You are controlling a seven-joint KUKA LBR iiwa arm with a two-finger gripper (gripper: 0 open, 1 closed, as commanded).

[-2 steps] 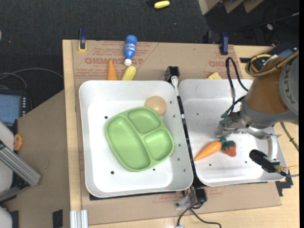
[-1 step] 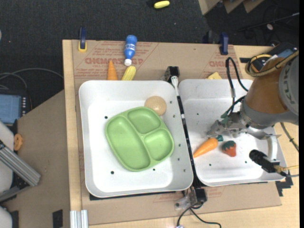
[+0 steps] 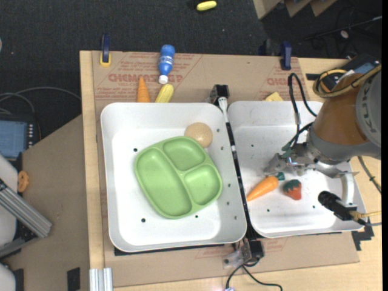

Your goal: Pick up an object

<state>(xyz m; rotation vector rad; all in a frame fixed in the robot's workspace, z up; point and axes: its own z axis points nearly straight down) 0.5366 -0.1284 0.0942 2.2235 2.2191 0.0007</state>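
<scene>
Reaching in from the right, the grey arm (image 3: 345, 126) is hanging over the right bin (image 3: 267, 123) of the two white bins that are standing side by side on the worktop (image 3: 91, 180). Its bulky wrist is covering much of that bin's right half, and it is hiding the pincer (image 3: 290, 162) in part. I am seeing only some metal parts at the low left end of the wrist, so I cannot tell if the pincer is spread or pressed together, and nothing is showing as pinched in it.

The left bin (image 3: 121, 132) is carrying a green divided plate (image 3: 177, 176) and a round beige thing (image 3: 199, 134) at the plate's far edge; both are lying well apart from the pincer.

The nearest things are lying in the right bin. The toy carrot (image 3: 264, 187) is resting just below and to the left of the pincer, with its long axis slanting: the orange tip is pointing down-left toward the wall between the bins, and the green top is pointing up-right toward the pincer. A small red fruit with a green cap (image 3: 293, 188) is sitting just right of the carrot's top, almost straight under the pincer. By my judgement, the coming move is depending on this: a short descent toward the carrot's thick end or toward the red fruit, with the closing line across the carrot's slant.
</scene>
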